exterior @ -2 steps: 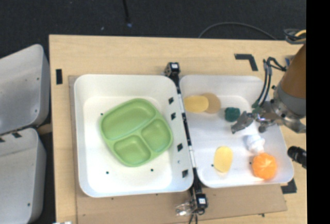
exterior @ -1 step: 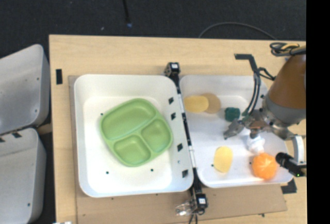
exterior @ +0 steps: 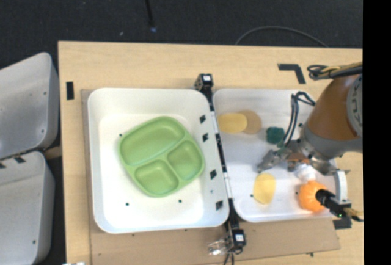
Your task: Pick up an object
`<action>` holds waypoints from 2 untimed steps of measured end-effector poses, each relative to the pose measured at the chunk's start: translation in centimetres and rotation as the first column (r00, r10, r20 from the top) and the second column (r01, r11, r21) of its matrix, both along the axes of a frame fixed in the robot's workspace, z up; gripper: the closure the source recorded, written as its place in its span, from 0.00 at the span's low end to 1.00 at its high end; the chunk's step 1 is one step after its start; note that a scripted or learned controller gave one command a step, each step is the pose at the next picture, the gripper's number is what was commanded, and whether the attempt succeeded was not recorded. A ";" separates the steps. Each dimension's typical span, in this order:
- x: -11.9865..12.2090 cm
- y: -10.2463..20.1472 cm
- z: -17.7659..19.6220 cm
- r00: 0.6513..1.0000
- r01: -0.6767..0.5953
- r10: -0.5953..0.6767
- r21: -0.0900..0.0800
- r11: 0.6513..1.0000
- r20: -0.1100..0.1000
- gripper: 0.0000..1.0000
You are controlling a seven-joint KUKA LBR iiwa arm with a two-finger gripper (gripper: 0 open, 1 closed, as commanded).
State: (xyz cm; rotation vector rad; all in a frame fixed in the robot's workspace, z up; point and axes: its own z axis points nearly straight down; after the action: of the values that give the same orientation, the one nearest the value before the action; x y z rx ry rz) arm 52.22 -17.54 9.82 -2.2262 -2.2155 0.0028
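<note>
Hovering low in the right bin (exterior: 244, 102), the gripper (exterior: 275, 160) sits with its fingers spread and nothing between them, so you are at the approach step. The pale yellow object (exterior: 264, 188) lies just beside it, below the fingertips. Next, you need to centre over it, descend and close.

One camera is looking down from above the bench (exterior: 183, 62), tilting a little so the far edge and the dark floor beyond it are showing along the top. It is sitting far enough back to be taking in both white bins at once, the left bin (exterior: 98, 154) and the right bin (exterior: 244, 212), side by side across the middle. The arm (exterior: 333, 120) is coming in from the right side. Pale chairs (exterior: 24, 135) are edging in at the left.
</note>
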 end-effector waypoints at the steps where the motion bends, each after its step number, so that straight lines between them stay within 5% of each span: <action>1: 0.1 -0.2 1.3 1.000 0.008 -0.008 -0.001 1.000 0.005 1.00; 2: 0.0 -0.5 5.6 1.000 0.006 -0.006 -0.001 1.000 0.006 1.00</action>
State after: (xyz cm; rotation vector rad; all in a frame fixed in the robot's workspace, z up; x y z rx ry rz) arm 52.27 -18.08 15.43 -2.2365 -2.2129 -0.0026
